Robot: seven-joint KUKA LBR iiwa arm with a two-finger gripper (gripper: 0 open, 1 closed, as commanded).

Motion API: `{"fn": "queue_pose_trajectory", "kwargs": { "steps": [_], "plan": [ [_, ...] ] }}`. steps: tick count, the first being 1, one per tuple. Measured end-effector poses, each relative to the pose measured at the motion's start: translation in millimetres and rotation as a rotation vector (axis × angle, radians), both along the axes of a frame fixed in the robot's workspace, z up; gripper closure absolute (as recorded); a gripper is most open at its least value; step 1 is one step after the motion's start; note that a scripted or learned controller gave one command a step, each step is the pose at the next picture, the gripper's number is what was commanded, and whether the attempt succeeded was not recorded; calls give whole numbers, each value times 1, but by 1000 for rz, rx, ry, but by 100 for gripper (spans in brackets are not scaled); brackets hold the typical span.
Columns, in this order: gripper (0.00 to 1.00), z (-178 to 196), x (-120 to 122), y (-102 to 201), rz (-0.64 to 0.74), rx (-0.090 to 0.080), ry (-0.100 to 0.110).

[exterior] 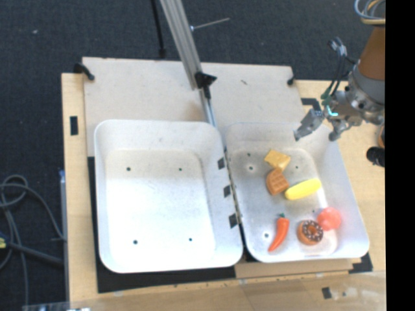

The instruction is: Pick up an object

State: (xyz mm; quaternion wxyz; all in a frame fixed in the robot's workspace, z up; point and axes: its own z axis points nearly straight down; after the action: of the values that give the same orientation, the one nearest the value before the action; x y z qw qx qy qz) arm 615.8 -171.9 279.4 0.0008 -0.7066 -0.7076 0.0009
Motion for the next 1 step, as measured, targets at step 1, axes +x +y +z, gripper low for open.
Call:
{"fn": "queue_pose_trajectory", "kwargs": {
  "steps": [1],
  "plan": [
    [0, 3, 1, 0, 2, -2, -4]
  ]
}}
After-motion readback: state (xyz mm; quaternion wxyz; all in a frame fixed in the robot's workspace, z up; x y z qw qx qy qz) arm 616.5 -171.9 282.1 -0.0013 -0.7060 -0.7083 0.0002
